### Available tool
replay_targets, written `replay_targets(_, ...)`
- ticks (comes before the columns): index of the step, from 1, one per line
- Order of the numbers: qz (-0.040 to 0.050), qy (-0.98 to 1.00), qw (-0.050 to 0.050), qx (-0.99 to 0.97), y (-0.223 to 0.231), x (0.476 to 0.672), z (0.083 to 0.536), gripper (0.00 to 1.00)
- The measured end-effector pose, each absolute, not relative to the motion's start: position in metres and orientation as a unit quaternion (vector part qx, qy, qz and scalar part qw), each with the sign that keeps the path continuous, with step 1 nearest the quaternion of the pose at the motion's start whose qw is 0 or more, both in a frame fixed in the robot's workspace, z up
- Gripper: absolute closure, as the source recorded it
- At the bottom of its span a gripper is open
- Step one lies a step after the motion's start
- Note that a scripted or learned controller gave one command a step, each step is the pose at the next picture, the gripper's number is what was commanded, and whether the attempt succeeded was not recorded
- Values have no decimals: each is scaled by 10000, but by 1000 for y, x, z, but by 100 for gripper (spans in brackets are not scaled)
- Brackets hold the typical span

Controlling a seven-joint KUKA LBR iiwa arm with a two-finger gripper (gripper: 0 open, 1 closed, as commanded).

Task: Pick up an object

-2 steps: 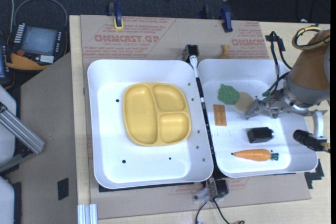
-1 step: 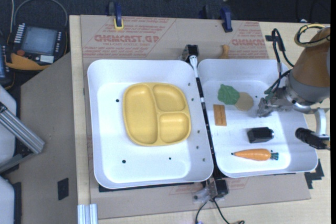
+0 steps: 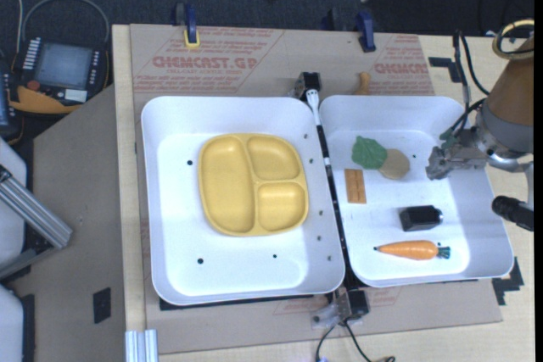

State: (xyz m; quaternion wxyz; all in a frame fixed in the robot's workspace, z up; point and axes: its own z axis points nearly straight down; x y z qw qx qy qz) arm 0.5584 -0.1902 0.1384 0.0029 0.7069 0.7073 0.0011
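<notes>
Objects for picking all lie in the right bin (image 3: 475, 263). Five items there. Green leafy toy (image 3: 368, 151) in the upper middle, touching a tan round piece (image 3: 395, 165) at its lower right. Flat orange-brown block (image 3: 355, 186) near the bin's left wall, long side running up and down the view. Black block (image 3: 421, 218) right of centre, slightly tilted. Toy carrot (image 3: 412, 250) along the near edge, lying sideways, pointed tip to the left, green top to the right.

Gripper (image 3: 439, 165) sits over the right part of the right bin, just right of the tan piece and apart from it, above the black block in the view. Nothing seen between its parts. Whether it is open or closed: cannot tell at this resolution, the metal end is a small grey blur. Arm (image 3: 512, 110) enters from the right, orange band above the grey wrist.

Left bin (image 3: 170, 258) holds a yellow divided tray (image 3: 252, 182) with three compartments, set about centre. Nothing lies in its compartments.

Both bins rest side by side on a brown board (image 3: 246, 55) with red lettering, held by two blue clamps (image 3: 188, 23) at the far edge. A handheld screen unit (image 3: 59, 68) sits on the floor at far left.
</notes>
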Motion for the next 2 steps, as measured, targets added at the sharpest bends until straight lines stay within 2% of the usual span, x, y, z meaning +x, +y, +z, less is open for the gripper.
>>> replay_targets(1,18,7076,45,7066,-192,563,203,100)
replay_targets(2,14,7074,41,7068,-197,562,247,100)
